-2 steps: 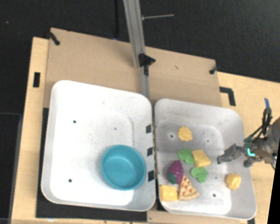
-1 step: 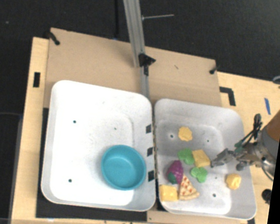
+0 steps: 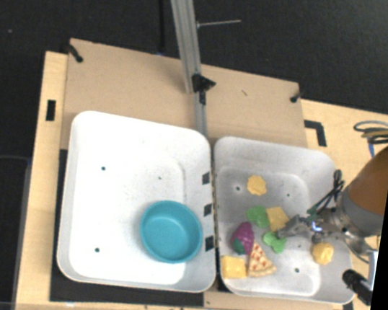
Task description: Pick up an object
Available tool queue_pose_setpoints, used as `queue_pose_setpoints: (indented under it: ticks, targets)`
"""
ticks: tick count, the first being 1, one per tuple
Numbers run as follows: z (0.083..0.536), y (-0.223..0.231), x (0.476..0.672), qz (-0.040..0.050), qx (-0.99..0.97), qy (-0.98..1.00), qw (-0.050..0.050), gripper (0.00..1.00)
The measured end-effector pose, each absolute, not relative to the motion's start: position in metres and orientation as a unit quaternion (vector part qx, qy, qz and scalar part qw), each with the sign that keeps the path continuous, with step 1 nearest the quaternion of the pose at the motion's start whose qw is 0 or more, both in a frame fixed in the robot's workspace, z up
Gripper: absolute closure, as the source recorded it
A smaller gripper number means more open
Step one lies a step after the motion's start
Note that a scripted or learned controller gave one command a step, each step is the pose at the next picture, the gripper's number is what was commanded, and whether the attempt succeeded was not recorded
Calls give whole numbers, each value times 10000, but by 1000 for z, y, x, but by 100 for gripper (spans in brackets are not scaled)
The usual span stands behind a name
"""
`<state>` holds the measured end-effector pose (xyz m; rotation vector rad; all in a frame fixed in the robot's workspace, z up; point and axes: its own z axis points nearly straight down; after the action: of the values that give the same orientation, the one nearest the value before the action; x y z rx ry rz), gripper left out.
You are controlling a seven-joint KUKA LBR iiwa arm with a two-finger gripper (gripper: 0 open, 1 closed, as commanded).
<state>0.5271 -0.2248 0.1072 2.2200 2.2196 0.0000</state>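
The right bin [image 3: 308, 169] holds several small toy foods. Among them are a yellow piece [image 3: 257, 185], a green piece [image 3: 258, 216], a yellow block [image 3: 276, 216], a purple item [image 3: 244, 233], a pizza slice [image 3: 260, 260], a yellow cube [image 3: 234, 267] and a yellow lump [image 3: 322, 253]. My gripper [image 3: 285, 232] reaches in from the right, low over the bin. Its tip is beside the yellow block and just above a small green piece [image 3: 274, 244]. I see nothing lifted off the bin floor.
A blue bowl [image 3: 171, 231] sits in the left bin [image 3: 121, 154], near its front right. A slanted metal pole [image 3: 187, 36] rises behind the bins. The arm's orange band [image 3: 372, 182] hangs over the right bin's right edge.
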Motion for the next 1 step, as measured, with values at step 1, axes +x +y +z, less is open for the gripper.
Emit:
queue_pose_setpoints:
  ticks: [1]
  targets:
    - [104, -226, 529, 9, 7076, 7066, 17, 0]
